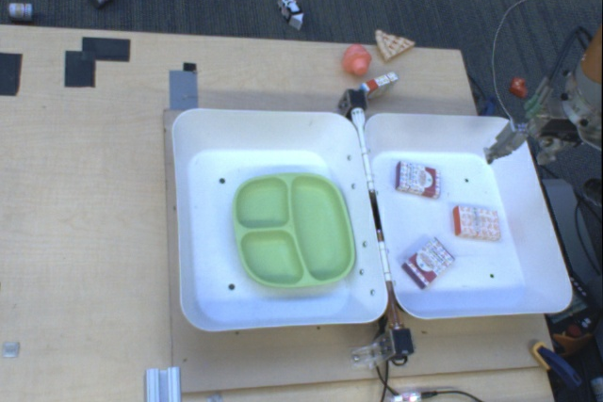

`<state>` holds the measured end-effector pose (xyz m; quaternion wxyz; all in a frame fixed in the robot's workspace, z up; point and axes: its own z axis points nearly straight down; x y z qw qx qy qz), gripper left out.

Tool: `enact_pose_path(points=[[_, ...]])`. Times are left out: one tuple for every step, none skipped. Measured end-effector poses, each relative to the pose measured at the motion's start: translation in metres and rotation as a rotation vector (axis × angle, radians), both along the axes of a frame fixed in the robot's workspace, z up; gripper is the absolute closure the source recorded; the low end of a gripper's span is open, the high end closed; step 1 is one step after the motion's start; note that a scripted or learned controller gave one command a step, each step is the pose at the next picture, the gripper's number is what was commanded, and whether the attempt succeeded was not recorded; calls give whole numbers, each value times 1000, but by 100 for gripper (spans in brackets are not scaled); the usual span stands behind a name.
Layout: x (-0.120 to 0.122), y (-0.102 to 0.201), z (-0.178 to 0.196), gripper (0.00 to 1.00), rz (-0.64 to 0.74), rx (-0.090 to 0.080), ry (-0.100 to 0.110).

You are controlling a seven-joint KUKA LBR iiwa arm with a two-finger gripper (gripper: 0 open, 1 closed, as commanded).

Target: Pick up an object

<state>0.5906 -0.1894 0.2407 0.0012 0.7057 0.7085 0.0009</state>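
White right bin (pixel 528 292) has three small packets (pixel 418 179) (pixel 477 222) (pixel 429 261) lying loose, claw (pixel 502 146) hovers over its upper right corner, open/closed state unclear, so nothing picked yet, whole grasp left.

A tray (pixel 293 230) lies in the left bin (pixel 203 231); three packets (pixel 418 179) in the right bin (pixel 528 282).

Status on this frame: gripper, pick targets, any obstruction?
Gripper over right bin's upper right edge, nothing between fingers. Three small packets lie loose in it. Nothing in the way.
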Motion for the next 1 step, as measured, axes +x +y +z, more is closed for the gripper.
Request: enact_pose_path(points=[[-37, 24, -123, 0, -2, 1, 3]])
